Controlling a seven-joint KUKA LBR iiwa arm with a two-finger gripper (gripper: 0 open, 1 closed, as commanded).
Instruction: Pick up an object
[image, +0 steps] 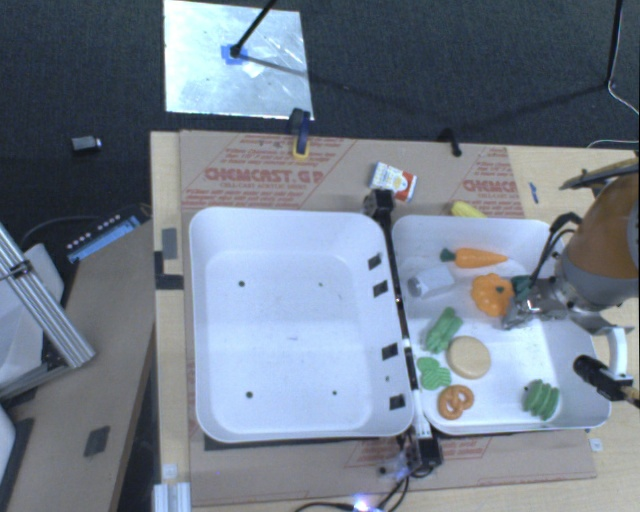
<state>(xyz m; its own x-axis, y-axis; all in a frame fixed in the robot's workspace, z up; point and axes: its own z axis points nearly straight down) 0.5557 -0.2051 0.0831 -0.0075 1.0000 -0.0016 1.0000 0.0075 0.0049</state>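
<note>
1. A pretzel (455, 401) and green toy (541, 399) lie nearest, in front of the orange pepper (491, 295);
2. The gripper (519, 312) sits just right of that pepper, grip unclear;
3. A carrot (479, 258) lies behind the pepper; all in the right bin (500, 425).

Pretzel (455, 401) right of lettuce (433, 374)

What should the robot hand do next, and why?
Probably dip a little lower and close on the orange pepper. The hand sits right beside it in the right bin, and nothing shows between its tips, so I judge nothing is picked up. The carrot and the round bun lie farther off.
</note>
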